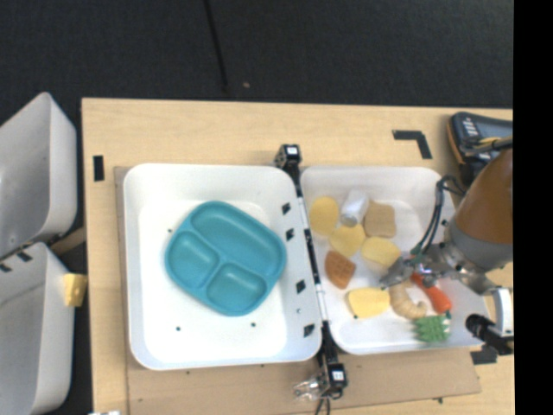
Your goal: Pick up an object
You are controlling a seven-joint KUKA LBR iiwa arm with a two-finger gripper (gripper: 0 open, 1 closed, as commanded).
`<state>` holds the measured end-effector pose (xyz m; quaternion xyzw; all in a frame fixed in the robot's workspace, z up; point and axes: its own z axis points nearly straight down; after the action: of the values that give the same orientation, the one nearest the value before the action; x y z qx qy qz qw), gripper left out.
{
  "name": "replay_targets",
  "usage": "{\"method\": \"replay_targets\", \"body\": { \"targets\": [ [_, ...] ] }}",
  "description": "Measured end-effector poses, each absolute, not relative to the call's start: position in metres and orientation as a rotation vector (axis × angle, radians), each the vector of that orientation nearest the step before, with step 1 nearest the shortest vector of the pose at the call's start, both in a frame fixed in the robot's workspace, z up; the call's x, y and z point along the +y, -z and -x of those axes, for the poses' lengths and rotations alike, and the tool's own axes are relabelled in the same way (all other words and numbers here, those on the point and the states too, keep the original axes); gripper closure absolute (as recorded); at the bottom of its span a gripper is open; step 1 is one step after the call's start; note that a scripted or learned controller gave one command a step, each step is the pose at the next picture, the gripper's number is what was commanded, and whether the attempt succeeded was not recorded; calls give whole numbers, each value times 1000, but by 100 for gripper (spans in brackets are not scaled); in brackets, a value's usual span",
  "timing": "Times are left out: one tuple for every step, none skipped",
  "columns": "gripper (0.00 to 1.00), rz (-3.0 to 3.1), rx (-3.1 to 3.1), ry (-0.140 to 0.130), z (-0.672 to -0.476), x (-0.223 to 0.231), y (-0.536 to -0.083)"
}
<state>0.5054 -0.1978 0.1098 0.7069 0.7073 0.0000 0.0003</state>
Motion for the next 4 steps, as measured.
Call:
{"method": "replay_targets", "body": {
  "targets": [
    [0,-2220,2222,0,-505,-198,-110],
    [0,-2220,2222,-5,-507,-229,-111],
    [0,-2210,2224,-3,-585,-228,-100],
    [100,-2210,2227,4,-582,-230,-110]
  ]
}}
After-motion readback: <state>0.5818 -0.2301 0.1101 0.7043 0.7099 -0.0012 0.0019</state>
